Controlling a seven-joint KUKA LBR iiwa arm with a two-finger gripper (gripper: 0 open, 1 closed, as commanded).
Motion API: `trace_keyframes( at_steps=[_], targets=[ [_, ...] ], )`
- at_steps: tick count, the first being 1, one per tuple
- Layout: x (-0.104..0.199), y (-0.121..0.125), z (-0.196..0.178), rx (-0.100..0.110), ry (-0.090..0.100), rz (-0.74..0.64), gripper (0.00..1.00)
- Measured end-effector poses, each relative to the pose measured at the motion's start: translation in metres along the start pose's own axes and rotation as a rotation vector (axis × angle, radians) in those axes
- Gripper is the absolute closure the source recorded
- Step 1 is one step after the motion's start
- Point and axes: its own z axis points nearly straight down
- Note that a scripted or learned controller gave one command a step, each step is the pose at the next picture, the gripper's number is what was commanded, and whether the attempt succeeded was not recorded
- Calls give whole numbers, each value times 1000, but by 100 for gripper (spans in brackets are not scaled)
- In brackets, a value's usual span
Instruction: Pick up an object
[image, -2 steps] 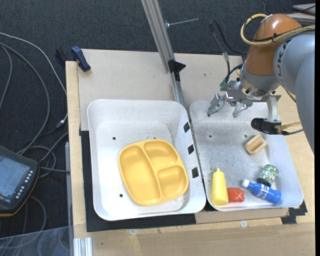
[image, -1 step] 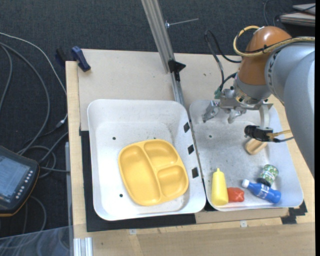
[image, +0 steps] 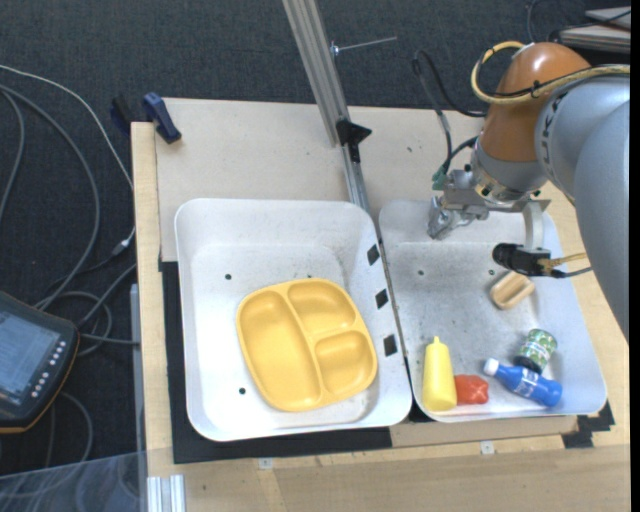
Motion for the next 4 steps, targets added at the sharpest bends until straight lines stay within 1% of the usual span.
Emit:
trace_keyframes(
  at_steps=[1, 3, 4],
  targets=[
    [7, -7, -55, -6, -1, -1, 100],
    [3, -4, -146, -6, -2, -1, 100],
    [60, -18, -137, 4, 1, -5, 100]
  ],
)
